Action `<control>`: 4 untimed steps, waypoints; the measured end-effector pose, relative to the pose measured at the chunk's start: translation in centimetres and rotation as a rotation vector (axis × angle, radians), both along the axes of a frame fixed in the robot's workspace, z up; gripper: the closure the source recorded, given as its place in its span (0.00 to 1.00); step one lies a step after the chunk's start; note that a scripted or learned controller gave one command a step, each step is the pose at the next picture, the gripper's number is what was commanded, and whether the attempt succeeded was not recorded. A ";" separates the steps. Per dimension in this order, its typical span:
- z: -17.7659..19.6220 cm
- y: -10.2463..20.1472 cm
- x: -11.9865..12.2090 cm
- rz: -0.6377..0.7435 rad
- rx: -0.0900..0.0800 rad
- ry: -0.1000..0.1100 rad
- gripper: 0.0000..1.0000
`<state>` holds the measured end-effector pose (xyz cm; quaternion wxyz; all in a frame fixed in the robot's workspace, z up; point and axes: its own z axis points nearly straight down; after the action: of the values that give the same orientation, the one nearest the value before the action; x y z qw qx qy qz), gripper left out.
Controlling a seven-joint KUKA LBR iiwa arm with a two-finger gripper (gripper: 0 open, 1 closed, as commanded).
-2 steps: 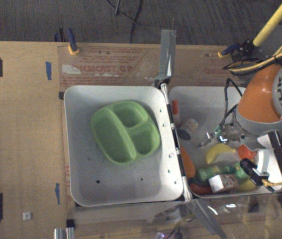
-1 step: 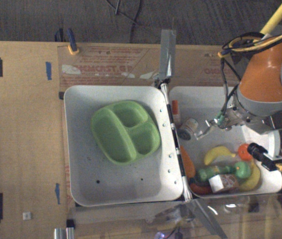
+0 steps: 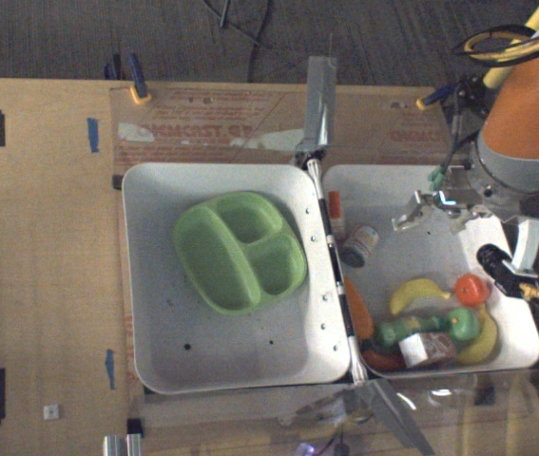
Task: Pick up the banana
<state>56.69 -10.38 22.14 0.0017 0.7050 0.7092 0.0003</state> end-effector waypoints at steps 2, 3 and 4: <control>-12.3 -0.7 -7.6 0.390 -0.017 -0.035 0.00; -13.2 -1.4 -8.3 0.189 -0.002 -0.012 0.00; -13.3 -3.3 -1.1 0.250 -0.004 -0.008 0.00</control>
<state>55.61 -13.71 8.89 0.0059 0.6109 0.7917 0.0019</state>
